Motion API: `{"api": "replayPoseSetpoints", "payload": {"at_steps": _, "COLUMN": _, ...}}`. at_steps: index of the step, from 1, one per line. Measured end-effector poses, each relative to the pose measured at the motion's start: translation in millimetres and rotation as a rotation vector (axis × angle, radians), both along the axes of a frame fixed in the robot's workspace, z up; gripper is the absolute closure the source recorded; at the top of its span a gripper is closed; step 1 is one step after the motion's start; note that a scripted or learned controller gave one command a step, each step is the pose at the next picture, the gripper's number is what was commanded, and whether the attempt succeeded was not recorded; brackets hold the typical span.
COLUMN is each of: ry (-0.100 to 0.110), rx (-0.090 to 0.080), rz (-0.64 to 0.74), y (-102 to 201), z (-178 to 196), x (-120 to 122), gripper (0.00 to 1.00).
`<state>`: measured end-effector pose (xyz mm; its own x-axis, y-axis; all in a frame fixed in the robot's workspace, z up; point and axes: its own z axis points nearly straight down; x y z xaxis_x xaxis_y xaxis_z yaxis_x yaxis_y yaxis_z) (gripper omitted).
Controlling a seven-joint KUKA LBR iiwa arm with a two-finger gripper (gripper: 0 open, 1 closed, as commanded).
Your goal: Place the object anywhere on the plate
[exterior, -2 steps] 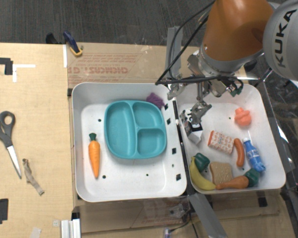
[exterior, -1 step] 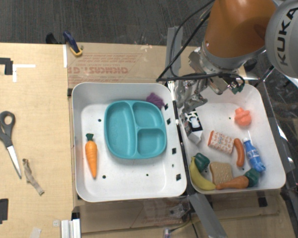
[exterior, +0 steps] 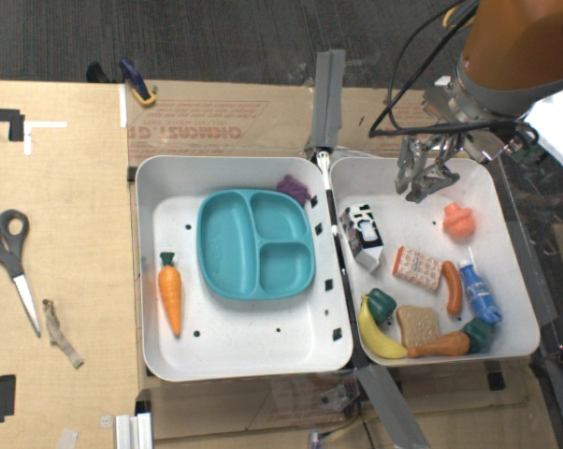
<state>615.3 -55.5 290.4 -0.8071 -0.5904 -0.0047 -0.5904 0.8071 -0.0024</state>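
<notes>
Yellow banana [exterior: 379, 337] near, in right bin [exterior: 513, 251]. Blue plate [exterior: 256, 244] in left bin. Hand [exterior: 424, 178] far, holding nothing, fingers narrow.

The teal plastic plate with three compartments [exterior: 256, 244] lies flat and right side up in the middle of the left white bin [exterior: 151, 279]. One large compartment runs along its nine o'clock side; two smaller ones sit at one and five o'clock. All three compartments are bare.
</notes>
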Motion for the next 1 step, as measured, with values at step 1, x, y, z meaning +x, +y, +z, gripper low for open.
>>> {"api": "replayPoseSetpoints", "payload": {"at_steps": 1, "ry": 0.004, "rx": 0.0, "rz": 0.207, "y": 5.5, "z": -60.6, "x": -61.2, "gripper": 1.0}}
